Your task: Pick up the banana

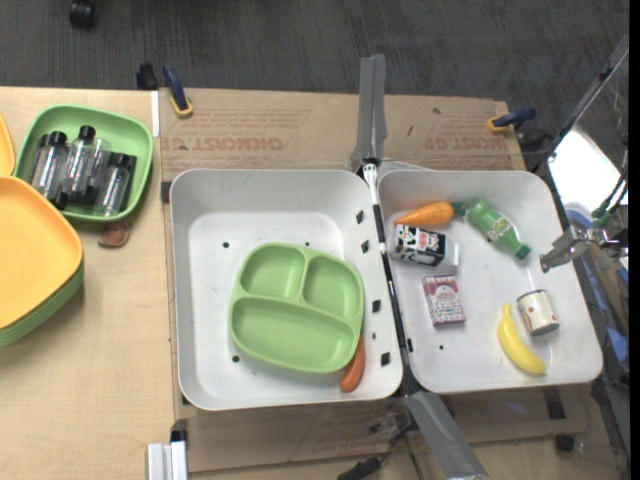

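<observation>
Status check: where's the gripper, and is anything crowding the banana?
Gripper at right bin's right rim, holding nothing. Yellow banana near front corner. Small cylindrical tin touching it.

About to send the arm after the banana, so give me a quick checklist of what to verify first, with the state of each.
1. Banana lying in the right bin, near its front edge: ok.
2. Banana uncovered from above: ok.
3. Room around it: not ok, the small can sits right against its upper end.
4. Claw over the banana: not ok, it is at the bin's right rim, farther back.
5. Claw open: cannot tell.
</observation>
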